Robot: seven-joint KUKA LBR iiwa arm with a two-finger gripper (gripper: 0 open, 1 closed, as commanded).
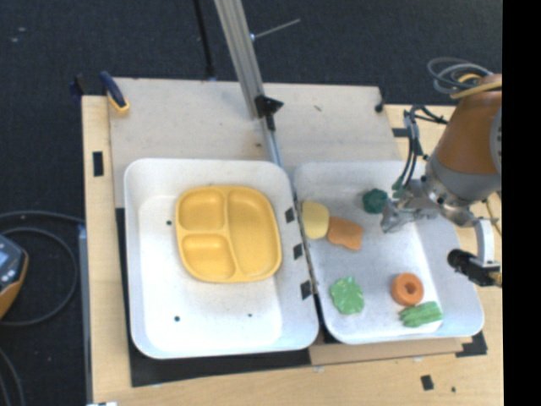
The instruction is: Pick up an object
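Note:
The right bin (439,315) holds several small toys. A dark green piece (374,200) lies near its back, a pale yellow piece (315,220) and an orange-brown piece (346,234) sit by its left wall. At the front lie a light green leafy piece (347,296), an orange ring (407,289) and a green piece (421,314). My gripper (396,216) hangs low over the bin's middle right, just right of the dark green piece, with nothing visibly held.
The left bin (152,311) carries a yellow divided plate (228,232). A metal pole (241,49) rises from the bench behind the bins. The arm's orange band (469,129) looms over the right bin's far right corner. Cables lie at the left.

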